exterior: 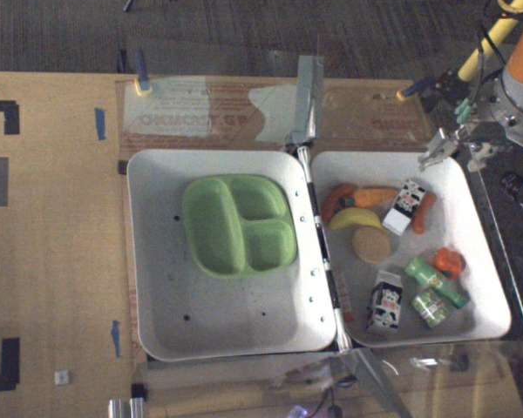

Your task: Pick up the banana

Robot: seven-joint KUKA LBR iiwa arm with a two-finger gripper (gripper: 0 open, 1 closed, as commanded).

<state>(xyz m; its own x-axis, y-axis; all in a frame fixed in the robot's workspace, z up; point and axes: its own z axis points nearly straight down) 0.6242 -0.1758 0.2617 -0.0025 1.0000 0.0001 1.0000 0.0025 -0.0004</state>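
Nearest me, milk carton (385,301); from my pincer (445,146), whose opening I cannot tell, banana (356,219) lies at seven o'clock, long axis nine-to-three.

We take the banana (356,219) as our landmark; it lies in the right bin (484,259), close to that bin's left wall. Just behind it sit a reddish-orange sausage-shaped piece (336,200) and an orange carrot-like piece (375,196). Touching its right end we see a small milk carton (404,206), with another red piece (424,213) beyond. In front of it rests a tan round cookie (370,246), then a second carton (385,302). Well to its right and forward lie a green bottle (435,281), a green can (431,307) and an orange fruit (449,260). Left of it, the left bin (157,320) holds a green divided plate (240,225). The claw (449,144) hangs above the right bin's back-right corner, well apart from the banana.
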